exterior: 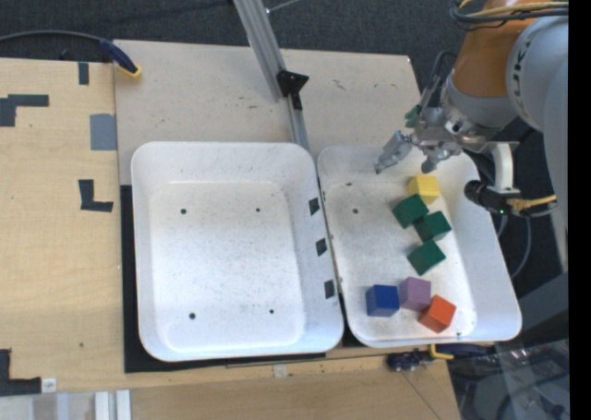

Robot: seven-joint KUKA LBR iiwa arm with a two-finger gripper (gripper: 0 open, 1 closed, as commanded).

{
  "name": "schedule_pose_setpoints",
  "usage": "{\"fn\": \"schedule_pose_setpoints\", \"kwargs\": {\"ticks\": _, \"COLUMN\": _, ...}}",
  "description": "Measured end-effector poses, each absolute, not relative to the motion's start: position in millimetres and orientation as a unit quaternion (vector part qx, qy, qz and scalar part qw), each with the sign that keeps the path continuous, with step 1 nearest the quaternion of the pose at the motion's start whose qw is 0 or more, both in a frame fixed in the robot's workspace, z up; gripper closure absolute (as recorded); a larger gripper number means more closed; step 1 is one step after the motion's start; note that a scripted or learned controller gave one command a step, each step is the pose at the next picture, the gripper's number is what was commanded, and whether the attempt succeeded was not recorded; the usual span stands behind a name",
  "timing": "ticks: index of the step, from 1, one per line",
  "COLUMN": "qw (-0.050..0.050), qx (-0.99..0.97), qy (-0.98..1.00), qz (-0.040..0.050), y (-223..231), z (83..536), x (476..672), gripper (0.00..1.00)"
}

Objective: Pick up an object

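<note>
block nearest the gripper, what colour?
Yellow block, just below the gripper in the right bin; clearest in the camera view.

Both white bins (148,169) look like smooth, speckled plastic on a matt wooden bench (46,252), blocks (425,257) seemingly matt.

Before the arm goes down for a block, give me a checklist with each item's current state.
1. Gripper carries nothing: ok, no block between its jaws.
2. Jaws spread for a grasp: ok, they stand apart.
3. Gripper over the stocked bin: ok, it hangs above the far end of the right bin.
4. Gripper lined up over a block: not ok, the yellow block lies beside it, nearer the arm.
5. Target standing free: not ok for the yellow block, it touches a green block; the blue block, purple block and orange block also crowd together.
6. Height above the blocks: cannot tell.
</note>
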State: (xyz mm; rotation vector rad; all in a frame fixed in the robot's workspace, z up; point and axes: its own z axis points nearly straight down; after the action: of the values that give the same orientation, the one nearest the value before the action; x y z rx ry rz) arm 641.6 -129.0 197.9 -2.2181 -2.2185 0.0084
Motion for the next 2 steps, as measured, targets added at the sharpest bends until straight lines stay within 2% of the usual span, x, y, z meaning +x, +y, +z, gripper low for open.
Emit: {"fn": "schedule_pose_setpoints", "kwargs": {"ticks": 2, "qw": 0.002, "qx": -0.707, "qy": -0.708, "qz": 0.0025, "y": -120, "z": 88, "x": 640.2, "gripper": 0.0}}
